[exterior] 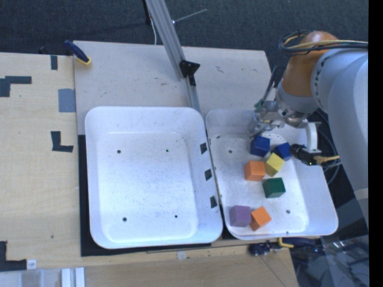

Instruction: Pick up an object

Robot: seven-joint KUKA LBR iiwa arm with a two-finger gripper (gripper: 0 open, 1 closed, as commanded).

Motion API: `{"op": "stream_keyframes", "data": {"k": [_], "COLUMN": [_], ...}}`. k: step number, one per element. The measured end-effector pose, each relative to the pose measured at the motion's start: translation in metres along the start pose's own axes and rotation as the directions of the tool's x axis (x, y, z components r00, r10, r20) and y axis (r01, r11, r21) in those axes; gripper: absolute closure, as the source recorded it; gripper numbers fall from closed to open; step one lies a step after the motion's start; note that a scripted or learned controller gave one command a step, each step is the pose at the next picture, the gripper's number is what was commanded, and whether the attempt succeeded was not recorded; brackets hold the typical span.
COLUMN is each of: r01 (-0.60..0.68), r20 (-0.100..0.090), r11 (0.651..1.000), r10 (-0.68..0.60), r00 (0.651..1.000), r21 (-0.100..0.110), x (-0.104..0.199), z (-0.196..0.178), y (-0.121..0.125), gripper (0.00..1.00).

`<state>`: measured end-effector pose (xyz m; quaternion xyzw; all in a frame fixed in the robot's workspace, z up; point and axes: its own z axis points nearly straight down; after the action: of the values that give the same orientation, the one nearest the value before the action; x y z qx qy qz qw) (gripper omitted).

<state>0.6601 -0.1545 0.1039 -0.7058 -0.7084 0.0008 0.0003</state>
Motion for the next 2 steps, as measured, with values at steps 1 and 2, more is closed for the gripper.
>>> {"op": "stream_keyframes", "data": {"k": [1,2], "r01": [-0.003,-0.002], "r20": [0.0,0.0], "r11": [1.0,1.0], "r10": [0.003,0.002], "r00": [1.0,1.0], "r21": [-0.005,-0.006], "x": [0.0,0.001], "z": [-0.052,-0.1], "y": [-0.009,-0.008], "gripper": [1.0,1.0]}}
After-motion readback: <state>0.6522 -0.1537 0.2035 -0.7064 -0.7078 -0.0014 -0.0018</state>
